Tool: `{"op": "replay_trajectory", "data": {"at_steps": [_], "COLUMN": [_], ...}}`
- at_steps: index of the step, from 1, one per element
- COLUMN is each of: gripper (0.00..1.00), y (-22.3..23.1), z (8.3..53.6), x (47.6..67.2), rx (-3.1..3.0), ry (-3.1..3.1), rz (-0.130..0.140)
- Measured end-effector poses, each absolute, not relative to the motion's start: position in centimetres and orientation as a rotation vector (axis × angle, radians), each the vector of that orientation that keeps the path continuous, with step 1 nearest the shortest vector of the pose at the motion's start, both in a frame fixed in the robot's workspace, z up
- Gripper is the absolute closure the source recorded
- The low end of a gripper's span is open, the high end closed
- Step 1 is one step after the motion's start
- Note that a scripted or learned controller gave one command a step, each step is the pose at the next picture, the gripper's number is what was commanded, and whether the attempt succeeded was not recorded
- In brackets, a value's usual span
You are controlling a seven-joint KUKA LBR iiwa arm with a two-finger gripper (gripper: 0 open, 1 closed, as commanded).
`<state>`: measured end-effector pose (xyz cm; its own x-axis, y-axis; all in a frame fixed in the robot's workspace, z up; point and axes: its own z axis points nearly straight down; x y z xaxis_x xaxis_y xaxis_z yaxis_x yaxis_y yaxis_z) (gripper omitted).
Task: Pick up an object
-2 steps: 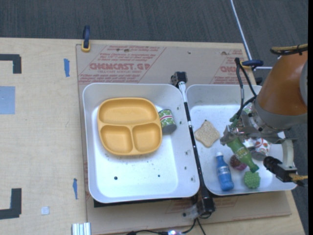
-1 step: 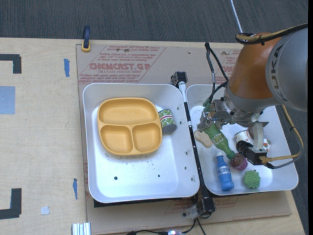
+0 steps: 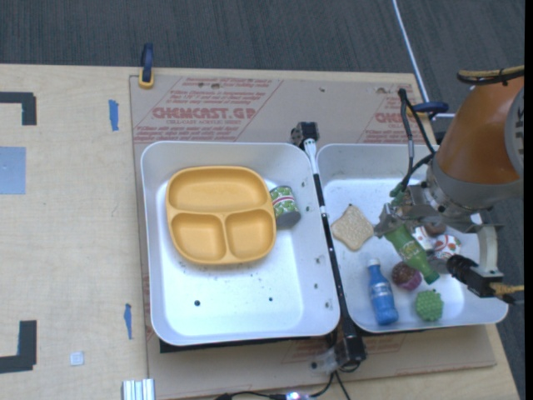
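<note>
On the tabletop point(image 3: 67, 223) sit two white bins. The left bin point(image 3: 241, 307) holds a yellow divided plate point(image 3: 221, 213) with a small can point(image 3: 284, 204) touching its right edge. The arm point(image 3: 487, 140) hangs over the right bin point(image 3: 358, 307), among a green bottle point(image 3: 414, 249), cracker point(image 3: 353, 227), blue bottle point(image 3: 381, 295), purple ball point(image 3: 407, 277) and green ball point(image 3: 429, 305). Whether the jaws are released or clenched, I cannot tell.
</note>
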<state>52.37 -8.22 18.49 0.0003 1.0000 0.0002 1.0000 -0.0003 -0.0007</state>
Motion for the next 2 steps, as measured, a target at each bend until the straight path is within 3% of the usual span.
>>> {"op": "replay_trajectory", "data": {"at_steps": [1,2], "gripper": [1.00,1.00], "y": [-0.9,-5.0], "z": [18.5,20.0], "x": [54.8,50.8], "rx": [-2.221,-2.221], "ry": [-2.223,-2.221], "rz": [-0.002,0.000]}}
